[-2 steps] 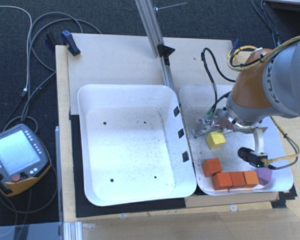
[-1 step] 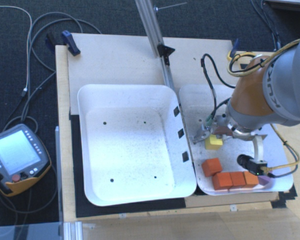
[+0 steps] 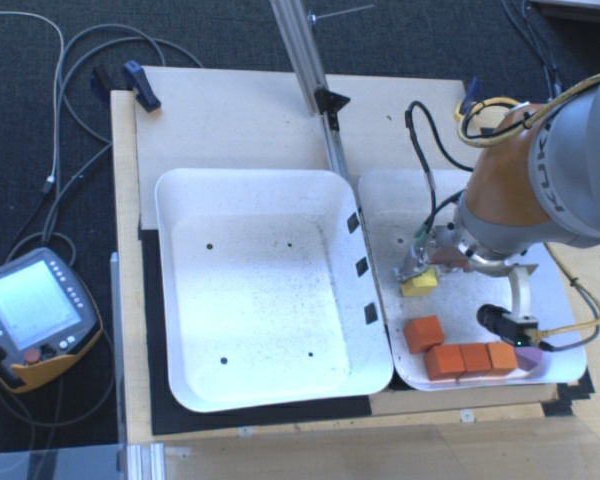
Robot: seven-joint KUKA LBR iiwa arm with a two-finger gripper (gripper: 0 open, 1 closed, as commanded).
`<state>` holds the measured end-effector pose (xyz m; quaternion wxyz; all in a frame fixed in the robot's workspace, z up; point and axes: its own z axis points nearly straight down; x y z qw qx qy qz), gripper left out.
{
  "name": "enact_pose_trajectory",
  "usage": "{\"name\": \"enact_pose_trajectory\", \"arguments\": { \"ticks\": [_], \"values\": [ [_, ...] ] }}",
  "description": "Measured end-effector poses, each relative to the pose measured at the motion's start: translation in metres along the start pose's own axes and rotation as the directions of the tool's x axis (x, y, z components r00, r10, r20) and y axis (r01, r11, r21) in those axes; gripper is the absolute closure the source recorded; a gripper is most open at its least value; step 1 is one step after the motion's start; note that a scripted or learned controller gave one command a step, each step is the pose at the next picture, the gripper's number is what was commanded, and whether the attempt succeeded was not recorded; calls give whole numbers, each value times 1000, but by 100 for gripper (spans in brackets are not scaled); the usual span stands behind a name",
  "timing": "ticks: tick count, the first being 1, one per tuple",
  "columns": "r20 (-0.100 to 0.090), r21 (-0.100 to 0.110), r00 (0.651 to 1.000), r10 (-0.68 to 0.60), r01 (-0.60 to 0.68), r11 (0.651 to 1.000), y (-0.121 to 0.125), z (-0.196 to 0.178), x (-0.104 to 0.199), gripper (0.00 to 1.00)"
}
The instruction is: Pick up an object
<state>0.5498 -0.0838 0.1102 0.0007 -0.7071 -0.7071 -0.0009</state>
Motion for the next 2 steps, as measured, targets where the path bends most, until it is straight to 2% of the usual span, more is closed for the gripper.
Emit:
{"name": "enact_pose_trajectory", "arguments": {
  "ticks": [1, 2],
  "values": [
    [-1, -7, 1000, -8, 8, 1000, -24, -94, 70, 100],
    [-1, 1, 1000, -8, 8, 1000, -22, -89, 126, 100]
  ]
}}
